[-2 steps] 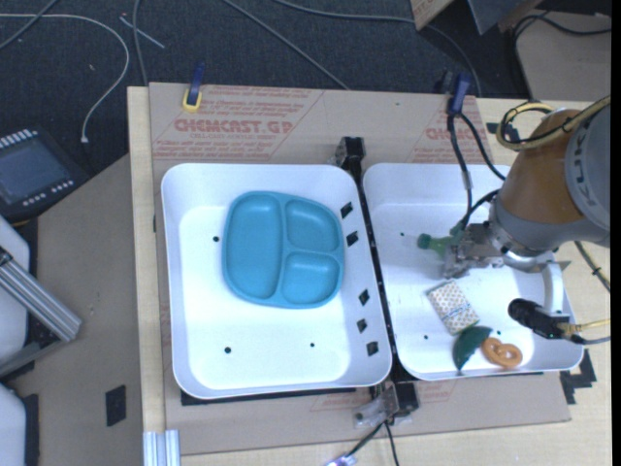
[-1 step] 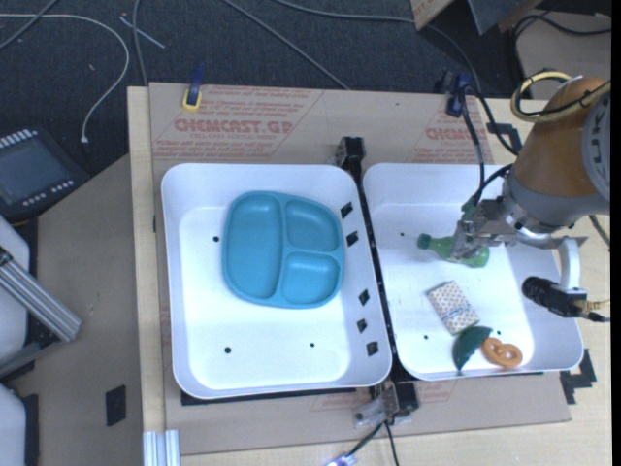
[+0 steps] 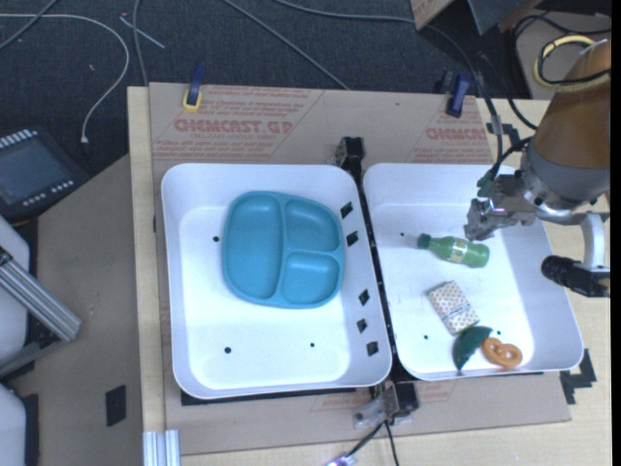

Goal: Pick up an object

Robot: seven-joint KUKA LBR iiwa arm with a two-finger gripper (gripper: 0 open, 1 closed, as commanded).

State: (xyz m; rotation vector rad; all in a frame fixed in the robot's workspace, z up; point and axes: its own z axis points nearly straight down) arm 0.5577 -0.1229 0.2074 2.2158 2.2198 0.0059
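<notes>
Grey two-finger gripper (image 3: 482,223), finger state indiscernible, right of centre above small green plastic bottle (image 3: 454,249) lying in right white bin (image 3: 553,299); divided blue plate (image 3: 283,249) in left bin (image 3: 194,289)

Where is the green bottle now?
The green bottle lies on its side in the right bin, just below the gripper and above the patterned box.

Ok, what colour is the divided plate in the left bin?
Light blue. The divided plate shows plainly in the camera view, lying in the left bin.
</notes>
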